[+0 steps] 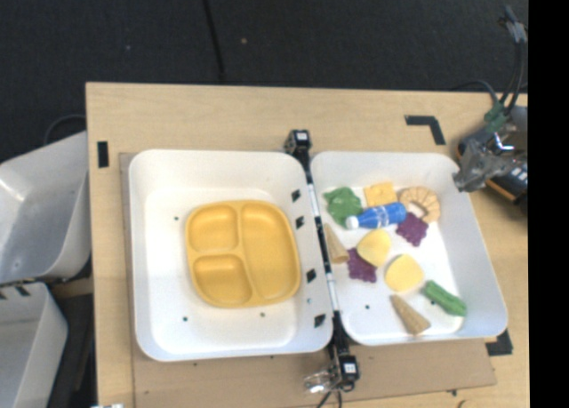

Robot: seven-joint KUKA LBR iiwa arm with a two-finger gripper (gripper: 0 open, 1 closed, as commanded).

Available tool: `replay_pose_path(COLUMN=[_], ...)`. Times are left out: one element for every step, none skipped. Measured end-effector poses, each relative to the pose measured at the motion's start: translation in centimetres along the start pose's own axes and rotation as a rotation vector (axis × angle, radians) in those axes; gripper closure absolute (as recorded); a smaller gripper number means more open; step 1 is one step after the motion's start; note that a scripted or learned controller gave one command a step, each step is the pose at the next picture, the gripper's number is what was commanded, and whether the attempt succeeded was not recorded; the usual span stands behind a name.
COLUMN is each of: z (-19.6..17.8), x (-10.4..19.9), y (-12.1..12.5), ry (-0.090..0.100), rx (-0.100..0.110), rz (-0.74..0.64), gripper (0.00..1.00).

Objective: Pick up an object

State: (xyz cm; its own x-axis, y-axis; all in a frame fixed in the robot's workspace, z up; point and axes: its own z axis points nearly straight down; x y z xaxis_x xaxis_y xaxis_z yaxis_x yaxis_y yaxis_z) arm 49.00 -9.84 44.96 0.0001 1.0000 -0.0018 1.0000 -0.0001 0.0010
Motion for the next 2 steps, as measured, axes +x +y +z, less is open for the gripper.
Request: replay_pose_path(z=[1.3, 3.2], x=[-2.6, -5.9], y=[0.0, 0.0], ry=[0.000, 0.000], rx=[0.000, 0.000], rz=[-0.001, 0.000], gripper=[1.00, 1.00])
